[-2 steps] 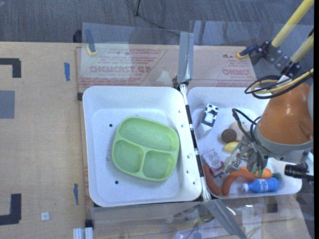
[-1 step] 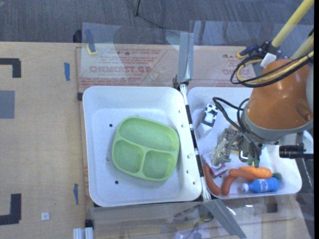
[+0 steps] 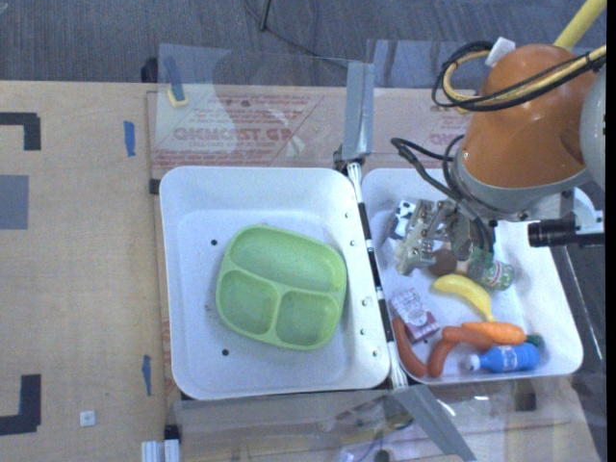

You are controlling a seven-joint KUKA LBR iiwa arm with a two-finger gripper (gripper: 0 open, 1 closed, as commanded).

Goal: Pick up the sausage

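The sausage (image 3: pixel 412 350) is a reddish-brown curved link lying in the front left corner of the right bin (image 3: pixel 563 301), against the divider. My gripper (image 3: pixel 425 243) hangs over the back half of that bin, well behind the sausage, with a small packet (image 3: pixel 414 314) and a banana (image 3: pixel 464 293) between them. The gripper's metal parts sit low among small items, including a brown object (image 3: pixel 445 261). Nothing of the sausage is in the gripper.
An orange carrot (image 3: pixel 487 332) and a blue bottle (image 3: pixel 506 358) lie right of the sausage. A green can (image 3: pixel 497 275) sits beside the banana. The left bin (image 3: pixel 192 210) holds a green divided plate (image 3: pixel 281 287). The arm's orange band (image 3: pixel 525 114) looms over the right bin's back.
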